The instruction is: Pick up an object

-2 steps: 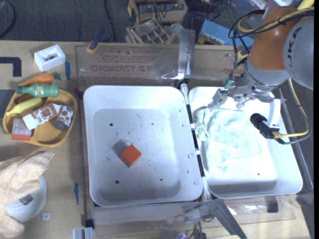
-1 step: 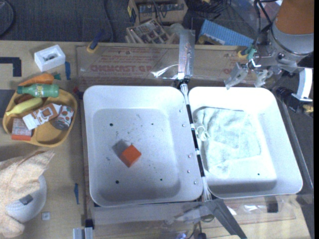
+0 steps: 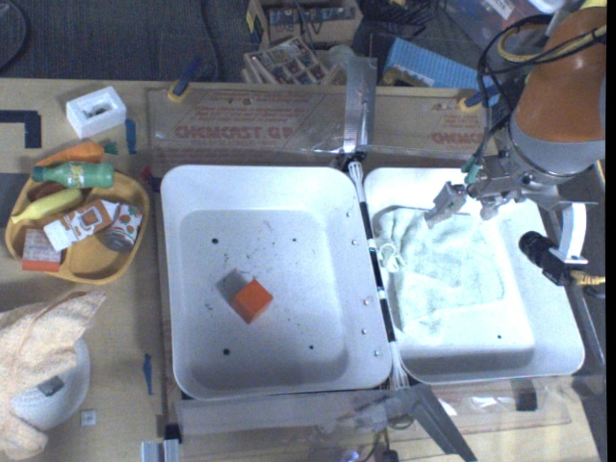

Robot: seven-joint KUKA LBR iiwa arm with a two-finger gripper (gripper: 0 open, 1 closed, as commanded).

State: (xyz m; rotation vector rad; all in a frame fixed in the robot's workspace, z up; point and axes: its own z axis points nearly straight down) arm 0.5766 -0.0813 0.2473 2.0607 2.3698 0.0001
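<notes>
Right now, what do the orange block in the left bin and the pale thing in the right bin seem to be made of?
The orange block: probably foam or painted wood, matte, with flat faces and sharp edges and no shine. The pale thing, a cloth: soft fabric, judging by its wrinkles and folds. Both bins: smooth white plastic, slightly glossy.

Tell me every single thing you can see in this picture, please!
block: 1, orange with a grey side, in the left bin
left bin: 1, white, middle of the bench
right bin: 1, white, beside the left bin
cloth: 1, pale white, crumpled in the right bin
bowl: 1, yellow, left of the bins, full of toy food
bottle: 1, green, in the bowl
small box: 1, white, above the bowl
towel: 1, peach, bottom left
arm: 1, grey and orange, over the right bin
gripper: 1, grey, above the cloth
</notes>
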